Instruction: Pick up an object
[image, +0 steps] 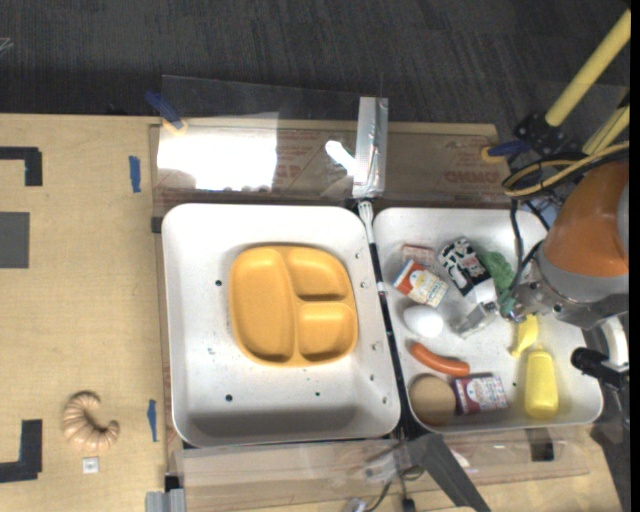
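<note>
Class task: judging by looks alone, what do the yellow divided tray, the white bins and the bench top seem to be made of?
Tray: probably moulded plastic, matte yellow with rounded compartments.
Bins: likely thin formed plastic, smooth white with soft glare.
Bench top: seemingly wood board, pale tan with fine grain.

Bins, white: 2, the left bin (190, 300) and the right bin (575, 408).
Divided yellow tray (292, 303): 1.
Croissant (88, 420): 1.
Egg (424, 322): 1.
Sausage (439, 359): 1.
Yellow bottle (540, 382): 1.
Banana (525, 335): 1.
Small cartons: 2, one orange-and-white (421, 284), one black-and-white (461, 263).
Can (482, 393): 1.
Brown round item (432, 398): 1.
Green item (500, 268): 1.
</note>
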